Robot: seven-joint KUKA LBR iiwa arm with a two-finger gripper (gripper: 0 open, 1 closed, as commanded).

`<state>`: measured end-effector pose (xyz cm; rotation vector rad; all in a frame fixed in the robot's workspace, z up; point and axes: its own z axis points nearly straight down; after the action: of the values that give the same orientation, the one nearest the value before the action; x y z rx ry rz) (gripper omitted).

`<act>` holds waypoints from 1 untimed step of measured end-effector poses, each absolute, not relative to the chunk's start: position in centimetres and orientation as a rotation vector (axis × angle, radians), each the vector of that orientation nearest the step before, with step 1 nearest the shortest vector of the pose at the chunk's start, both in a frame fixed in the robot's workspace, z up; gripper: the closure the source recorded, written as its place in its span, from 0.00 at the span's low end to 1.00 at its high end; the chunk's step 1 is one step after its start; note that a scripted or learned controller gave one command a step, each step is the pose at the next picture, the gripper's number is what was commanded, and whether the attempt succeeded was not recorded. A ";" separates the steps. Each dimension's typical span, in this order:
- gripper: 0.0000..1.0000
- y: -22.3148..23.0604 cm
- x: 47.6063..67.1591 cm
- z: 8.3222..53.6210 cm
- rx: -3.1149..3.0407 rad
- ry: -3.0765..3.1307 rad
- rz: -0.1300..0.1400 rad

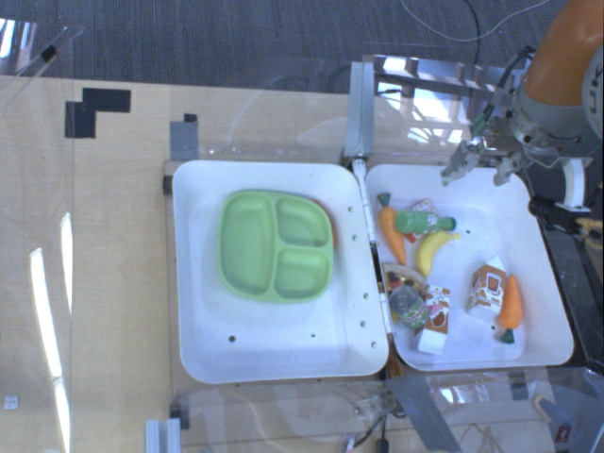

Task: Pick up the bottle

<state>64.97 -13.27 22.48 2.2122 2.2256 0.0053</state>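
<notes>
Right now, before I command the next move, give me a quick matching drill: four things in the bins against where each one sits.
Things:
1. green divided plate
2. green bottle
3. banana
4. gripper

Places:
A. lying just below the bottle, right bin
B. above the far edge of the right bin
C. middle of the left bin
D. lying on its side in the right bin's upper left, beside a carrot

Pairs: 1-C, 2-D, 3-A, 4-B
</notes>
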 end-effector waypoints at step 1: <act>0.00 -11.6 63.5 10.4 2.185 2.234 0.020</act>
<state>63.49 -11.55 10.37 2.1850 2.2344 0.0201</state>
